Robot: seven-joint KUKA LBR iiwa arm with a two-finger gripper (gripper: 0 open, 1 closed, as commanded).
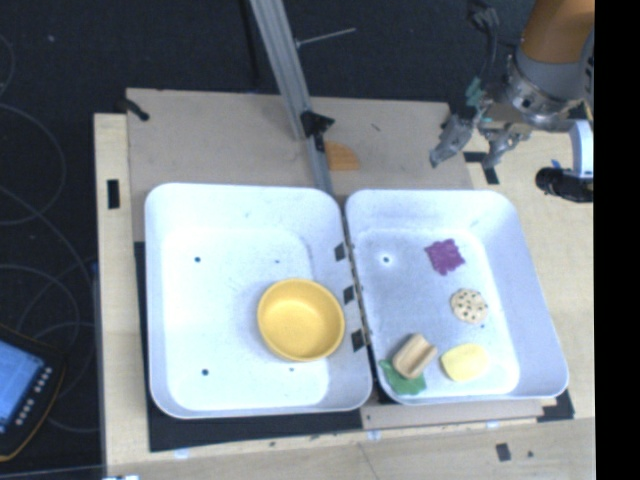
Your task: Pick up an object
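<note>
- The grey arm with its orange band [556, 18] reaches in from the upper right, at about one o'clock from the middle of the bench.
- Its two-finger gripper [470, 148] hangs over the bare tan board [400, 138] just beyond the far rim of the right bin; the two fingers stand spread apart with nothing between them.
- The shallow white right-hand bin [520, 258] holds four small things, all well apart from the gripper.
- A flat purple piece [444, 256] lies near the bin's middle, toward twelve o'clock.
- A round speckled cookie-like piece [467, 306] sits at about three o'clock from the bin's middle, below the purple piece.
- A pale yellow rounded block [465, 362] rests near the front rim at about five o'clock.
- A tan bread-like block [412, 353] lies just beside the yellow block at about seven o'clock, resting on a small green piece [405, 382].
- The shallow white left-hand bin [200, 228] holds a round yellow bowl [300, 319], upright, at about four o'clock from that bin's middle.
- A slanted grey metal rail [285, 68] crosses the board at twelve o'clock, and a small orange patch [341, 156] lies beside its lower end.
</note>
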